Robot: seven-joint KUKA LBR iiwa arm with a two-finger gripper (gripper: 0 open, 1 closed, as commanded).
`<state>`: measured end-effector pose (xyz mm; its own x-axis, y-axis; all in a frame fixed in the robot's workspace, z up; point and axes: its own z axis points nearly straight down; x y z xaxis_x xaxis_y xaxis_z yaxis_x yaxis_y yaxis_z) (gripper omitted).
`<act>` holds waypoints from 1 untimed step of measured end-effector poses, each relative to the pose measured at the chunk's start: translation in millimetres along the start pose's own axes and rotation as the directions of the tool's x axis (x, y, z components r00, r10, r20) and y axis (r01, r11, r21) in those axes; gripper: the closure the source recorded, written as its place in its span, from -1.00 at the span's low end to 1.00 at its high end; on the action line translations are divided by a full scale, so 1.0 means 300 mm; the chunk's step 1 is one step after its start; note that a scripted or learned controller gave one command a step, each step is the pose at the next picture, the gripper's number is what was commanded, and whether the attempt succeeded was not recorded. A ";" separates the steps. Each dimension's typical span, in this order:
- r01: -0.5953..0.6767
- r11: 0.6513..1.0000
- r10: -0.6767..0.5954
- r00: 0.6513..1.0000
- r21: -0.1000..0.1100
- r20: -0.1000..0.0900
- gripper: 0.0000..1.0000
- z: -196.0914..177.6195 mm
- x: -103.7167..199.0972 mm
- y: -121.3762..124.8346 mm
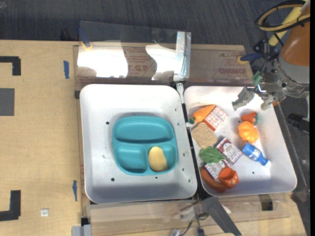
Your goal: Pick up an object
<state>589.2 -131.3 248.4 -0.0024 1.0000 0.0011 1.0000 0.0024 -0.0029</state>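
My gripper [256, 99] hangs over the far right part of the right bin [280, 151], fingers spread apart with nothing between them. Below it lie a small tomato-like piece [249, 117] and an orange fruit [247, 131]. A blue and white bottle [254, 154] lies nearer the front. To the left sit a carrot [202, 113], a red and white box [216, 118] and a slice of bread [204, 134]. Green leaves [211, 155], a patterned carton [228, 150] and a red pepper [226, 177] crowd the bin's front left.
The left bin [93, 132] holds a teal divided tray [142, 142] with a yellow potato [157, 159] in its right compartment. A clear plastic sheet [133, 55] and a cardboard wall [216, 63] stand behind the bins. Yellow cables [278, 14] loop above the arm.
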 end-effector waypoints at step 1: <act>0.113 0.994 -0.113 0.994 0.005 -0.001 -1.00 0.292 -0.185 -0.033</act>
<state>579.3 -186.6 160.7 -0.1153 0.9933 0.0020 0.9933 0.1153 -0.0074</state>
